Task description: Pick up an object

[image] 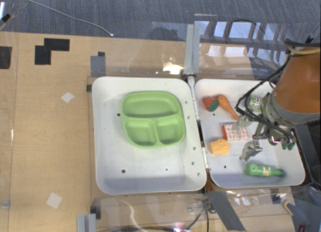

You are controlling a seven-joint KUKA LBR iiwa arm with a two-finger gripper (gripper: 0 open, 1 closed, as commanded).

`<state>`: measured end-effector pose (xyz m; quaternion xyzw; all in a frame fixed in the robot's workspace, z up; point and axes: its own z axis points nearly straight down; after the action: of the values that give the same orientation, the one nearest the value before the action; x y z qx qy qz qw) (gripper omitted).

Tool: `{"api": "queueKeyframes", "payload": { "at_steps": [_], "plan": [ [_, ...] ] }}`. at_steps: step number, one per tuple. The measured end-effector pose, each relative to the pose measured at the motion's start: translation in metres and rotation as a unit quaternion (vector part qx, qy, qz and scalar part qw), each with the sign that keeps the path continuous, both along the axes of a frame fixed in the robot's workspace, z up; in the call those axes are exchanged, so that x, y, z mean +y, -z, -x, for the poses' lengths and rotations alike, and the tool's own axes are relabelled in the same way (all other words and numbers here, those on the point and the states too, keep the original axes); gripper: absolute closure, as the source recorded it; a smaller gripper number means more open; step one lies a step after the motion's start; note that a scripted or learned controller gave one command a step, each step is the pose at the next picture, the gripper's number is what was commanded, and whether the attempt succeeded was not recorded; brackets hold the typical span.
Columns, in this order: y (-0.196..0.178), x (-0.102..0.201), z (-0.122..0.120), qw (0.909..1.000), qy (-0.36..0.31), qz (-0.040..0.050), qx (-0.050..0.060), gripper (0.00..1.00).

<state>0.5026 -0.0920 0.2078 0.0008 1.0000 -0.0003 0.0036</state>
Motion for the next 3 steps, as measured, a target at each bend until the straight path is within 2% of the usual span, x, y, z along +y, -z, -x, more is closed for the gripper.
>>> {"api": "queueKeyframes", "payload": {
  "at_steps": [1,2,3],
  "plan": [
    [0.116,0.004,-0.010,0.9804,-0.197,0.0030,-0.005,0.00],
    [0.103,0.007,-0.016,0.9795,-0.201,0.0045,-0.013,1.00],
    [0.020,0.093,-0.036,0.9961,-0.089,-0.0007,-0.002,1.00]
  ]
}}
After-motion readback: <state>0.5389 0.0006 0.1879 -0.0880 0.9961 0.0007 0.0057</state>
